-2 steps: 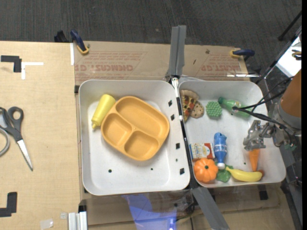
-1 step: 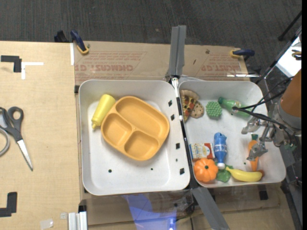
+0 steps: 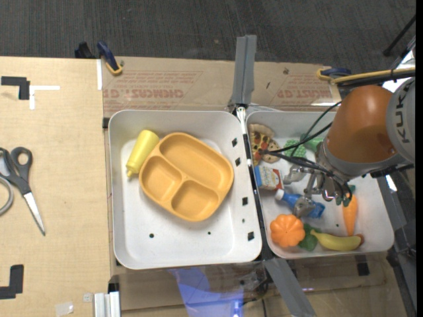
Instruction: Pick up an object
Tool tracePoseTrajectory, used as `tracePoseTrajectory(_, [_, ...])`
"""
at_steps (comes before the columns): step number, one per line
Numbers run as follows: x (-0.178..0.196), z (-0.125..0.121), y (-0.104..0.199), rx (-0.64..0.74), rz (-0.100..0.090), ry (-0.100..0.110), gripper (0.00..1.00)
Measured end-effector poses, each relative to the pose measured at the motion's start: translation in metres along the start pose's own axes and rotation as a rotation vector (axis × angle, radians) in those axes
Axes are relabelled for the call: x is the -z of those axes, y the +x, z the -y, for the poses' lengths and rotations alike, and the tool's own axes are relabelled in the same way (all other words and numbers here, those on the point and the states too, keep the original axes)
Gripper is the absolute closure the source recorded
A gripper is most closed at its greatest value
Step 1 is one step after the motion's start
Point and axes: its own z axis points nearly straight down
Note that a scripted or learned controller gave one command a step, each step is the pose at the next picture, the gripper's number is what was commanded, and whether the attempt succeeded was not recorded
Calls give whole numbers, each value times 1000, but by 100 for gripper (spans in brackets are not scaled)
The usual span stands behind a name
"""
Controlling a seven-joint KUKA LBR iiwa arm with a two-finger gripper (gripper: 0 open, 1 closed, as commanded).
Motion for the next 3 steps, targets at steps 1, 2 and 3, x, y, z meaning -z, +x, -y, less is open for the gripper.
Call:
tracePoseTrajectory(1, [2,4,-78,-14,4,1,0])
tracePoseTrajectory(2, [1,29,-47,46,1,2,0])
tracePoseTrajectory(3, [3,40,-88,135,6,2,0])
